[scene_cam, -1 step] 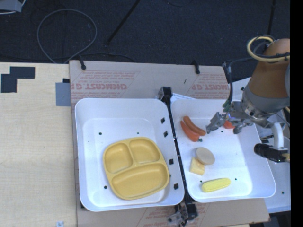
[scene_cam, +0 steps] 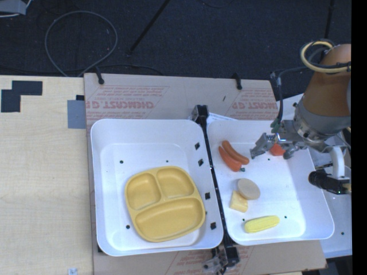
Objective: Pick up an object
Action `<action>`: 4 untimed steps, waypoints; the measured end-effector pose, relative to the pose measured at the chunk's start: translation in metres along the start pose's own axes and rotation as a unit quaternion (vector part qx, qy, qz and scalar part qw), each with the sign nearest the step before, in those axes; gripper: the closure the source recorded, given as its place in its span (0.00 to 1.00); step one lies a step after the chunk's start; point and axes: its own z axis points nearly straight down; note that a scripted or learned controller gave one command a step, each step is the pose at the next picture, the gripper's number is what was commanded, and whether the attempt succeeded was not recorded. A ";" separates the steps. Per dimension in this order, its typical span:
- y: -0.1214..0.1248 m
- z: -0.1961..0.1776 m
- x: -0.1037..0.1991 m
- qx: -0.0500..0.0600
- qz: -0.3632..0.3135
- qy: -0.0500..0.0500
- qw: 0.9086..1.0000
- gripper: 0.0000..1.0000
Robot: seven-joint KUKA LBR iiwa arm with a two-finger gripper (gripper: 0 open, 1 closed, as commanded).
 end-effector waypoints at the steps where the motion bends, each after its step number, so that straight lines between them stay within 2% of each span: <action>1: 0.006 0.047 0.005 0.002 0.000 0.000 1.000 0.00; 2: -0.001 0.110 0.006 0.003 0.000 0.001 1.000 0.00; 3: -0.002 0.139 0.007 0.001 0.001 0.000 1.000 0.00; 4: -0.001 0.127 0.006 0.000 0.002 0.000 1.000 1.00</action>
